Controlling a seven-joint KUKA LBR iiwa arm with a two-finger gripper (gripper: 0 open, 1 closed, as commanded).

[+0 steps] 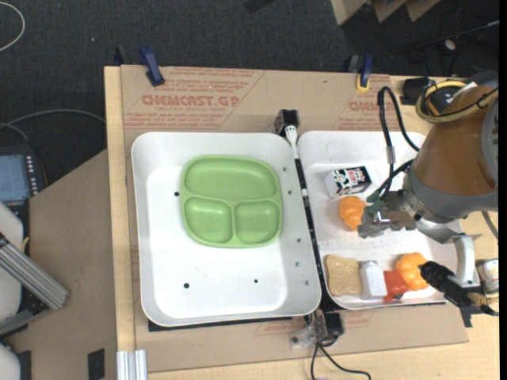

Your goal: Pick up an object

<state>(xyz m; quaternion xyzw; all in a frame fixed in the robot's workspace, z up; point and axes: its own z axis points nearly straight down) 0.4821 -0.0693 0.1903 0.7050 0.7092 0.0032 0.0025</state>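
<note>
**A:** In the camera view, where is the hand (372, 222)?

**B:** Low over the right bin (321, 153), at the end of the grey arm (451, 165). An orange ball-like object (351, 210) lies just beside the hand, on its bin-centre side. Whether they touch, I cannot tell.

**A:** Apart, together, or clamped on something?

**B:** I cannot tell; the wrist hides that part. Nothing visibly sits in its grip.

**A:** What else is near it?

**B:** Beyond the orange object, toward the far wall, a small black-and-white carton (348, 180). On the hand's near side, along the bin's front wall, a tan sponge-like block (343, 274), a small white bottle (370, 277), and an orange and red toy (405, 272) pressed together. The left bin (158, 228) holds a green divided plate (231, 199), well apart from the hand.

**A:** So the step is closing in on a pick?

**B:** That is my reading, and the orange object looks the likeliest target. To do it well, I would centre the hand straight over it, so the round shape does not roll aside, and come down squarely before squeezing. Keeping off the carton matters too.

**A:** And the lift?

**B:** Straight up and slowly, checking that the object rises with it.
</note>
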